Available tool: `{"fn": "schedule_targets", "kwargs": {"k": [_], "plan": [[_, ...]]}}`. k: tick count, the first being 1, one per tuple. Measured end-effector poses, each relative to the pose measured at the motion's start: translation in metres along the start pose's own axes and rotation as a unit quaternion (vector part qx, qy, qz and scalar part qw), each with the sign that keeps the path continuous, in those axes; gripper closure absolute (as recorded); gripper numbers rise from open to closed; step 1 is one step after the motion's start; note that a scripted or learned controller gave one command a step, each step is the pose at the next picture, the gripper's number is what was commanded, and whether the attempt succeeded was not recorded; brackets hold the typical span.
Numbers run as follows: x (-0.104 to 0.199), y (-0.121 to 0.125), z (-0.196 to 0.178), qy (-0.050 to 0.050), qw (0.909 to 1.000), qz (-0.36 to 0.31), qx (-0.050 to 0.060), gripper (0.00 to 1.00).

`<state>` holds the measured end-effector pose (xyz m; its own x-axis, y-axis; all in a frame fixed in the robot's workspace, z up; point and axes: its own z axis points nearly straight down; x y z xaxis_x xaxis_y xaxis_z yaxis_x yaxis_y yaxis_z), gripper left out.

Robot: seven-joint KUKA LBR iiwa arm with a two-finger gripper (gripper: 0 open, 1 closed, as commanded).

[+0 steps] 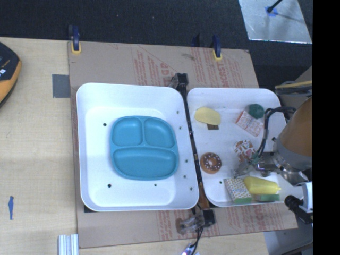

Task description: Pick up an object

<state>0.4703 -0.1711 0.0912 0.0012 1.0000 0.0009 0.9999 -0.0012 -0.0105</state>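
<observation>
Gripper [254, 166] hangs low over the near right part of the right bin [226, 97], its metal tip among the clutter; whether it is wide, narrow or holding anything cannot be told. Just below it lies one yellow banana-shaped toy [261, 185], touching one green-edged sponge block [237, 190] on that toy's left. Just above-left of the tip sits one small red-and-white packet [244, 148]; a second red-and-white packet [248, 121] lies farther up, beside one dark green round piece [256, 110]. Left of the tip, one chocolate doughnut [211, 163] rests near the bin's left wall, and one pale yellow slice [207, 115] lies up-left. Well to the left, across the shared rims, the left bin [93, 142] bears one blue three-compartment plate [144, 146].
</observation>
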Motion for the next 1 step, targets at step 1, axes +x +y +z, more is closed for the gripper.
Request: {"fn": "schedule_targets", "kwargs": {"k": [1], "plan": [[0.0111, 0.0701, -0.002, -0.001, 1.0, -0.005, -0.007, 0.0]]}}
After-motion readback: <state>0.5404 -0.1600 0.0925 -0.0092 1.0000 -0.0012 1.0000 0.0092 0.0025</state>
